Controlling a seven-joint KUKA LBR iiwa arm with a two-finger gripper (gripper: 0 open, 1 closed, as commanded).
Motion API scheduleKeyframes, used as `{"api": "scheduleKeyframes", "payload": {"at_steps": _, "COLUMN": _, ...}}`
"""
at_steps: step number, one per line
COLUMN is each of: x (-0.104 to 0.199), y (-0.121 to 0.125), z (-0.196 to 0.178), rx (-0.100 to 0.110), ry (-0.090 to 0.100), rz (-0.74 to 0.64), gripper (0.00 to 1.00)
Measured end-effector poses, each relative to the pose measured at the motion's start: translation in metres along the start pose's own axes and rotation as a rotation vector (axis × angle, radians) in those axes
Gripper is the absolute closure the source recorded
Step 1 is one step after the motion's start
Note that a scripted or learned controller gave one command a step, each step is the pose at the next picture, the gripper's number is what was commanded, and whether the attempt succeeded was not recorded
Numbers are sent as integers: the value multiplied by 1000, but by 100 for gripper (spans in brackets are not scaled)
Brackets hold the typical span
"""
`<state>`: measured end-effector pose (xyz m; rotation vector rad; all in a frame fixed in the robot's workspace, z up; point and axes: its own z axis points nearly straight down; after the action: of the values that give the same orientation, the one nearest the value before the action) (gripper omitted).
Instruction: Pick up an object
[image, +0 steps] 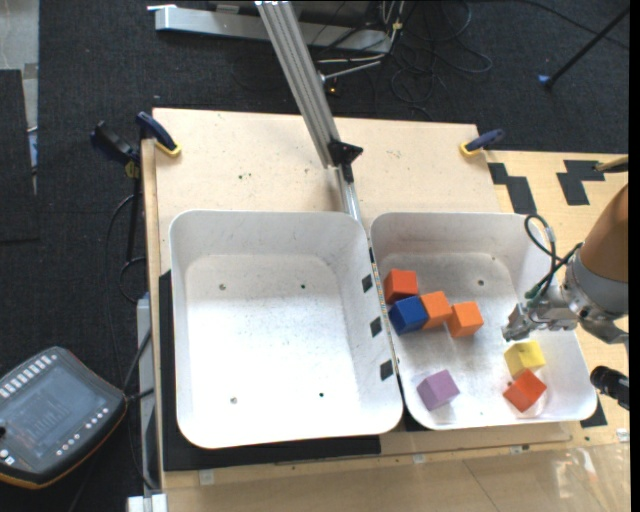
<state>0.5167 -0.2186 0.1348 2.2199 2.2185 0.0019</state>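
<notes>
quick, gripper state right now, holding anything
Two-finger gripper: open or shut cannot be told from this view; it sits low in the right white bin, just above the small yellow block, with nothing visibly held.

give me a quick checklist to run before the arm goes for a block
1. Blocks within reach in the right bin: ok, six there.
2. Gripper over the right bin: ok, near its right wall.
3. Closest target: ok, the yellow block lies just below the gripper.
4. Yellow block free to grab: not ok, the red block sits tight beside it.
5. Finger opening: cannot tell.
6. Gripper carrying nothing: cannot tell.
</notes>
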Motion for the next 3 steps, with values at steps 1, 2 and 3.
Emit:
{"api": "scheduleKeyframes", "payload": {"at_steps": 1, "x": 1, "y": -8, "z": -56, "rx": -4, "ry": -2, "rz": -2, "gripper": 100}}
{"api": "scheduleKeyframes", "payload": {"at_steps": 2, "x": -3, "y": -4, "z": -119, "rx": -5, "ry": -3, "rz": -3, "gripper": 100}}
{"api": "scheduleKeyframes", "payload": {"at_steps": 3, "x": -3, "y": -3, "z": -144, "rx": -2, "ry": -1, "rz": -3, "gripper": 100}}
